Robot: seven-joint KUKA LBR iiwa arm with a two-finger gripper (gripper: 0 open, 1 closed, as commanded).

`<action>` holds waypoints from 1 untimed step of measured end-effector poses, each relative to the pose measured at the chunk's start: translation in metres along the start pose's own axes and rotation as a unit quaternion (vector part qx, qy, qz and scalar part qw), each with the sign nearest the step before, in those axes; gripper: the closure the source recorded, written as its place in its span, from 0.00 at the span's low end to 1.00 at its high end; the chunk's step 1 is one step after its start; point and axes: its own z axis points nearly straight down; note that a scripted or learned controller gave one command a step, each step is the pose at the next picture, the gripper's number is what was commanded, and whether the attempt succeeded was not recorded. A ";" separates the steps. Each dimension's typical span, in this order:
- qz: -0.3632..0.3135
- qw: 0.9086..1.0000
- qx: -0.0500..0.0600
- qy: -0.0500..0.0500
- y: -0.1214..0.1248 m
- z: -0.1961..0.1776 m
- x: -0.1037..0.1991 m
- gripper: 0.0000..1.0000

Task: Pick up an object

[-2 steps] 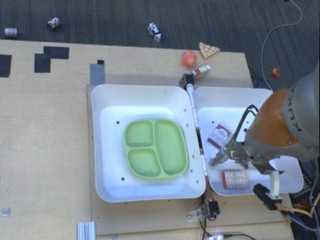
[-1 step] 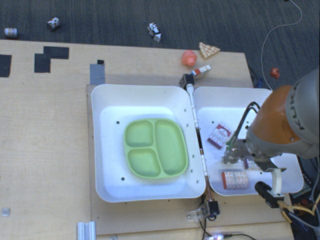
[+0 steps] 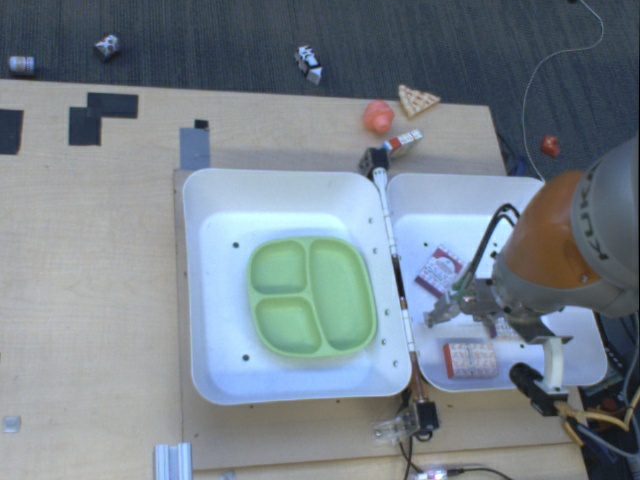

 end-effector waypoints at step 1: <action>0.002 1.000 0.003 0.000 -0.002 0.011 0.000 0.00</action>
